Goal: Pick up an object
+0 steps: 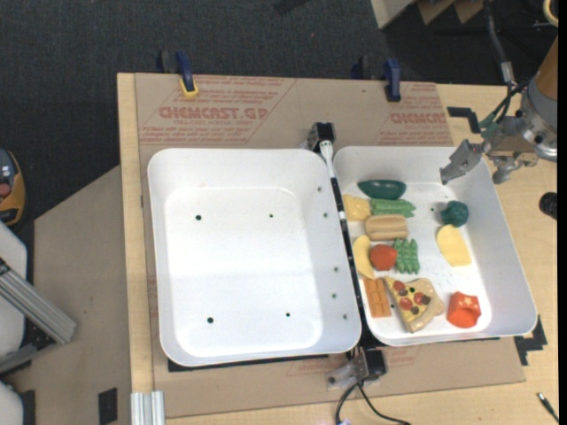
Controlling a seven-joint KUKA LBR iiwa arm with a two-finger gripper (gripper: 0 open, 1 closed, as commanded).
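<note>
You are at the approach stage: the gripper (483, 160) hangs at the two o'clock corner of the right bin (512, 277), its two grey fingers spread apart with nothing between them, so no object has been taken yet. Judging from where it sits, the nearest candidate is the dark green round piece (455, 212), which lies just toward six o'clock from the fingertips, near the bin's three o'clock wall. It looks small, rounded and knobbly, standing free of its neighbours, with the pale yellow wedge (454, 245) just beside it toward six o'clock. Your next move probably calls for sliding the open fingers over that green piece, lowering until they straddle it, then closing. Watch the bin wall on the three o'clock side; a finger could catch it. The left bin (168, 264) holds no toys.
</note>
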